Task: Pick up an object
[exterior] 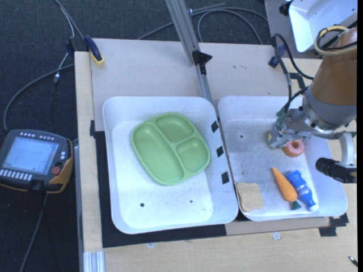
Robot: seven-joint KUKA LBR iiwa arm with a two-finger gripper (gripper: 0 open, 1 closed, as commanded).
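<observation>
My gripper (282,139) is down in the right bin (249,115), near its middle right, directly left of a small pink ring-shaped doughnut (294,148) and touching or almost touching it. An orange carrot (283,185) lies below it, and a blue bottle (302,189) rests right beside the carrot. A tan slice of bread (250,196) sits at the bin's front left corner. The grey wrist and orange band above the gripper cover the bin's far right part.
The left bin (122,208) holds a green divided plate (169,148). A metal pole (184,21) slants down to the gap between the bins. A teach pendant (35,160) lies off the bench at left. Cables run behind the bench.
</observation>
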